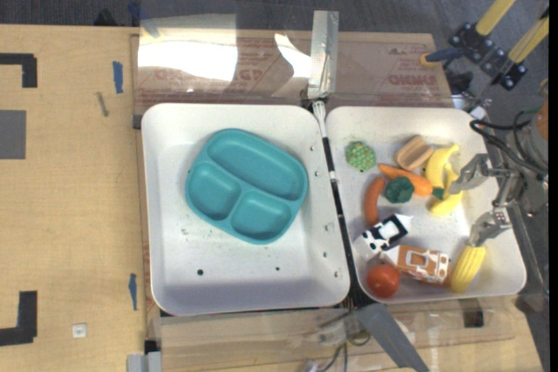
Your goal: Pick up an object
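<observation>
Toys crowd the right white plastic bin (pixel 514 274), within reach. At its right edge the metal two-finger gripper (pixel 484 200) hangs spread, holding nothing, near the yellow plastic banana (pixel 443 170).

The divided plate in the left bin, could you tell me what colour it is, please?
Teal; the divided plate shows clearly in the camera view.
</observation>
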Robot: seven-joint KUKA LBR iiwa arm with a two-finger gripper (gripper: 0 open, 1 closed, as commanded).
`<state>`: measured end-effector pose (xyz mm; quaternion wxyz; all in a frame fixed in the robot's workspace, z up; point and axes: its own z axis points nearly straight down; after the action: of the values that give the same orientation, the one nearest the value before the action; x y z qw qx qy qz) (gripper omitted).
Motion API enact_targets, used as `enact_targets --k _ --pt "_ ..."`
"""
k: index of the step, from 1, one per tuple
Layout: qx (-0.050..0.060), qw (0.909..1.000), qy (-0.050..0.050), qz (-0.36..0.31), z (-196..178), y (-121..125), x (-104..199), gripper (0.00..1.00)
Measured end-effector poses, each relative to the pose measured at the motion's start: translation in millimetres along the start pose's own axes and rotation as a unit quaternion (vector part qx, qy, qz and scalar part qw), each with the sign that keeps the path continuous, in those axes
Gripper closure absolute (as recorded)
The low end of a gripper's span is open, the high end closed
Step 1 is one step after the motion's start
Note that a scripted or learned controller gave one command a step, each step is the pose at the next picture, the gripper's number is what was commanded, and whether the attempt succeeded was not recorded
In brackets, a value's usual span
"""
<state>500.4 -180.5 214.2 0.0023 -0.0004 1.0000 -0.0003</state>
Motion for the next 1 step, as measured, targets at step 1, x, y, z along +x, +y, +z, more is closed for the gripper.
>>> enact_targets --k 1 --pt "0.001 0.9994 -0.006 0.034 123.8 36.9 -36.0 0.0"
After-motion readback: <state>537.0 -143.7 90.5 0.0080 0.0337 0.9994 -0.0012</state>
